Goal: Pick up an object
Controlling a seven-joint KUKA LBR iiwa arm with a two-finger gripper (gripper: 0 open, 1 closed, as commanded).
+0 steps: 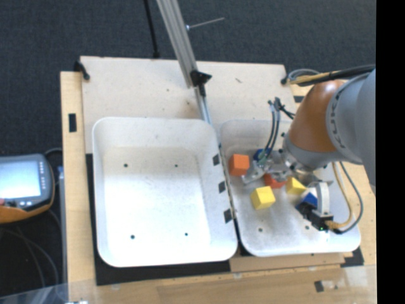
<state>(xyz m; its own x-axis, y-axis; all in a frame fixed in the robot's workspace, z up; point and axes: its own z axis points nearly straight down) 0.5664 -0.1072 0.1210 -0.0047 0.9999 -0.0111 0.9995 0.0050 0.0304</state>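
Camera view | gripper finger state unclear | red block just beneath | yellow cube near

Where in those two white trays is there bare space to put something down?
The left bin shows a bare floor from wall to wall. In the right bin, the strip along the near rim, below the yellow block, is free. Its middle is crowded: orange block, yellow block, and the pincer among other pieces.
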